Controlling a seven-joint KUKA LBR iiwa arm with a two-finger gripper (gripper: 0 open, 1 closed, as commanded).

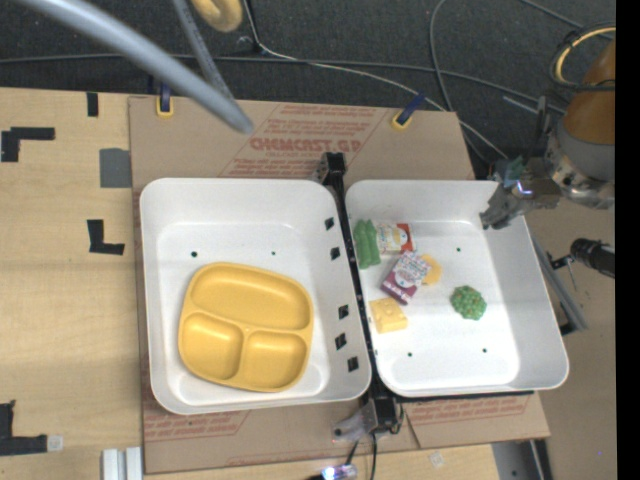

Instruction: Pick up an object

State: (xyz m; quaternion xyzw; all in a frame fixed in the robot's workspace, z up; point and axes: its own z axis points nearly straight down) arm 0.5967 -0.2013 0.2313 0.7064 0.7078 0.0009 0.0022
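Note:
The right bin [520, 268] holds a green broccoli-like piece [468, 302], a purple-and-white packet [405, 274], a yellow cheese-like block [389, 315], a green pickle-shaped item [366, 243] and a small red-and-white packet [393, 238]. My gripper [503, 208] hangs at the far right corner of this bin, above its rim and well apart from every object. Nothing shows between its fingers. The arm's orange band [590, 113] sits at the right edge of the view.
The left bin [160, 218] holds a yellow divided tray [245, 325]. Both bins rest on a cardboard sheet [300, 138] on the wooden bench. Cables [480, 78] loop across the dark floor behind. A grey pole [130, 38] crosses the upper left.

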